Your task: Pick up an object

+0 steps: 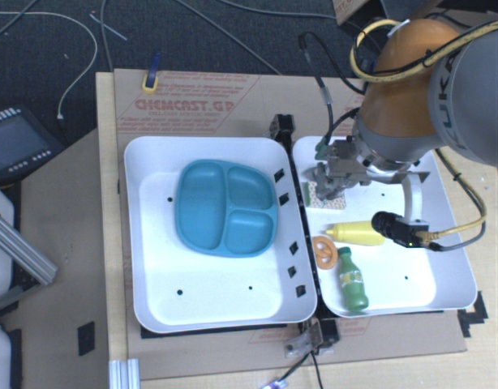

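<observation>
Reaching in from the upper right of the frame, the end effector [328,181] sits low in the right bin [452,278], finger state impossible to tell. Just below lie a yellow object [357,232], pretzel [324,252] and green bottle [352,280]. Left bin [148,282] holds a blue divided plate [226,208].

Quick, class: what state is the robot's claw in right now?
Claw: cannot be told; it sits low over the left end of the right bin, beside a small patterned item, with nothing seen in its grip.
</observation>
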